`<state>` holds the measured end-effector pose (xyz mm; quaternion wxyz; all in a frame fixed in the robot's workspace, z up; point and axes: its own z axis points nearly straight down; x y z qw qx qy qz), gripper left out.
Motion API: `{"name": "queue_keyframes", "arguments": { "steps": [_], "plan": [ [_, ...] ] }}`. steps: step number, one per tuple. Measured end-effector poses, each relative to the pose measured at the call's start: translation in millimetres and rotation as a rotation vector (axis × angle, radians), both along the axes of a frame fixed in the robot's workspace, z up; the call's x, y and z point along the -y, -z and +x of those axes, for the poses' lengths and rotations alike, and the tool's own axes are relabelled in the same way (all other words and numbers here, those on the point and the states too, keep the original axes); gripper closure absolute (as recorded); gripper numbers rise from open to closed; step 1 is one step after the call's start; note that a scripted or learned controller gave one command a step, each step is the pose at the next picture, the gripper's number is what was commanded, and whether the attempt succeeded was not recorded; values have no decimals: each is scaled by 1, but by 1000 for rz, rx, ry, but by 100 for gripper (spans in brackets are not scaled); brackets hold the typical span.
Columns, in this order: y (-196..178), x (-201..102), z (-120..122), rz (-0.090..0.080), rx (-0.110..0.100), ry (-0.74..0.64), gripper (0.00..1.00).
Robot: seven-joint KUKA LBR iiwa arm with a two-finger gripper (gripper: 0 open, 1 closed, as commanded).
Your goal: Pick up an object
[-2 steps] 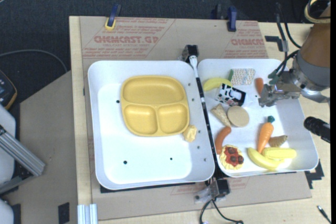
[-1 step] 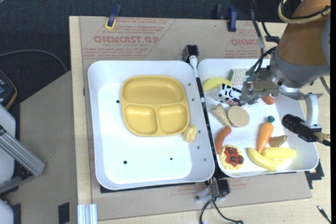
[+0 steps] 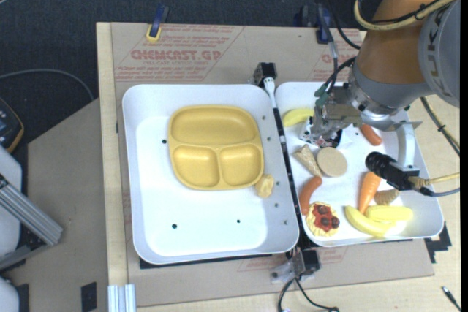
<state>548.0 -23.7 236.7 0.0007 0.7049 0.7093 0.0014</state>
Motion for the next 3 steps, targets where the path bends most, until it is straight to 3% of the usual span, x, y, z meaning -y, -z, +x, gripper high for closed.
{"name": "queue_keyframes", "arguments": {
  "steps": [1, 2, 3],
  "plan": [
    [-3, -53, 15, 1, 0, -1, 100],
    [22, -81, 31, -1, -2, 4, 100],
    [21, -77, 25, -1, -5, 7, 100]
  ]
}}
